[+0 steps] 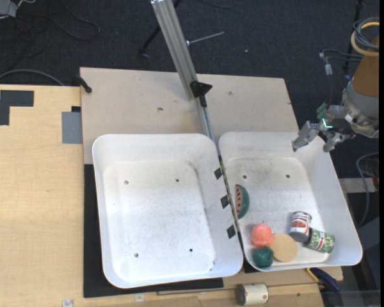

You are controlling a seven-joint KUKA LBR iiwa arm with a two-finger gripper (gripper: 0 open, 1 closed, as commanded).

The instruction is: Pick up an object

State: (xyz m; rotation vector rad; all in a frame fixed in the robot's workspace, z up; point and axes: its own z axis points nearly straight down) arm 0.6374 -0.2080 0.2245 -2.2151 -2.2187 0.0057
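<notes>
Lying nearest the lens, below the bins: small cylinder (pixel 251 293) on the surface (pixel 147 101). Clustering in right bin (pixel 345 197) near corner: can (pixel 299 224), ball (pixel 262 234). Hovering well apart over far rim: hand (pixel 315 135), fingers spread, gripping nothing.

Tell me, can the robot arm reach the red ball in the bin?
Probably yes. The red ball sits uncovered in the right bin, though a tan disc and green ball crowd it. The gripper hangs above that bin's far edge.
</notes>
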